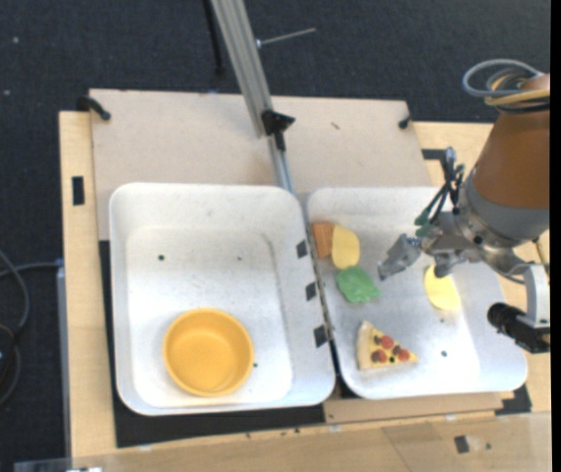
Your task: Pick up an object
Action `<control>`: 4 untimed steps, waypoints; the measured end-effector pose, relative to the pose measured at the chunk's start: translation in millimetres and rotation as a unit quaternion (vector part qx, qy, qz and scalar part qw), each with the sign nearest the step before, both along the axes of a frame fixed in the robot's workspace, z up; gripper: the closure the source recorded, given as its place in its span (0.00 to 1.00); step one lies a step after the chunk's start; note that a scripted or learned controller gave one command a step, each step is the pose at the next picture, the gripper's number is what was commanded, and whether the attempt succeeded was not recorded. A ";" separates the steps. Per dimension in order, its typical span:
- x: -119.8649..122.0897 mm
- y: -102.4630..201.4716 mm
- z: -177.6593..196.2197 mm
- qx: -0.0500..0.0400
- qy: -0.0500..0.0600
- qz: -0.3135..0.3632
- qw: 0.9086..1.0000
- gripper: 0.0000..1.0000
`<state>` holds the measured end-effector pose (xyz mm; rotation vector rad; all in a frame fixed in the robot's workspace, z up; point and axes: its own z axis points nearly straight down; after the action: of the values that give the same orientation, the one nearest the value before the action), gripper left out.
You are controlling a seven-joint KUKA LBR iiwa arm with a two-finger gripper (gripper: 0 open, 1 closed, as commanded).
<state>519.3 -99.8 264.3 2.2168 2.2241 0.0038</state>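
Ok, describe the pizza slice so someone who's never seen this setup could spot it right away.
Look in the right-hand white bin, toward its near edge. The pizza slice lies there, just below the green piece. It is the sole wedge-shaped item, tan with red dots on top.

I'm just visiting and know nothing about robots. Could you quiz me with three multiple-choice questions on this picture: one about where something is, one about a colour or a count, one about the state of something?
1. Where is the yellow bowl?
A. In the left bin, near its front
B. In the right bin, at its back
C. On the bench outside the bins

2. What colour is the small lumpy piece just above the pizza slice?
A. Blue
B. Green
C. Red

3. How does the bowl stand?
A. Upside down
B. Tipped on its side
C. Upright, opening facing up

Answers:
1 A: it sits inside the left bin, toward the lower edge.
2 B: it is plainly green.
3 C: its round inside is visible from above.
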 end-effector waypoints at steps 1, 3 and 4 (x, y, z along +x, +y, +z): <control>0.1 -0.1 0.0 0.000 0.000 -0.001 1.000 0.00; 10.5 -4.6 -106.0 -0.001 0.004 -0.002 1.000 0.00; 10.8 -5.3 -155.9 0.000 0.001 -0.003 1.000 0.00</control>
<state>530.1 -105.0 108.3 2.2234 2.2193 0.0004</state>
